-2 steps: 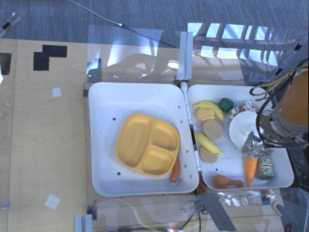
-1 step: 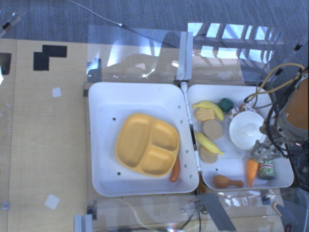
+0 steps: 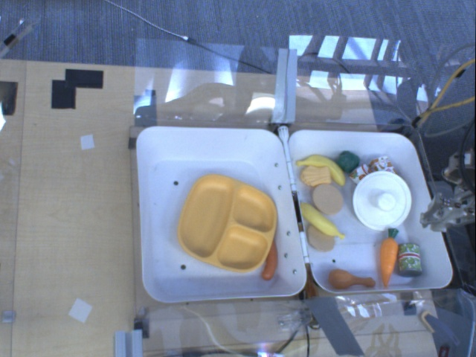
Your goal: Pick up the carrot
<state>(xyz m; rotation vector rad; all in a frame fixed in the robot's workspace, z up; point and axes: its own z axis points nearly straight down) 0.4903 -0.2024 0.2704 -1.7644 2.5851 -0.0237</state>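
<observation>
The carrot is orange with a green top. It lies in the right bin near the front right corner, with its tip pointing to the front. A grey metal part of my gripper sits at the right rim of that bin. It is to the right of the carrot and a little behind it, and it does not touch the carrot.
A small green can stands just right of the carrot, and a drumstick lies to its left. Behind the carrot sits a white round lid. Two bananas, round biscuits and a green piece fill the bin's left side. The left bin holds a yellow divided plate and a red sausage.
</observation>
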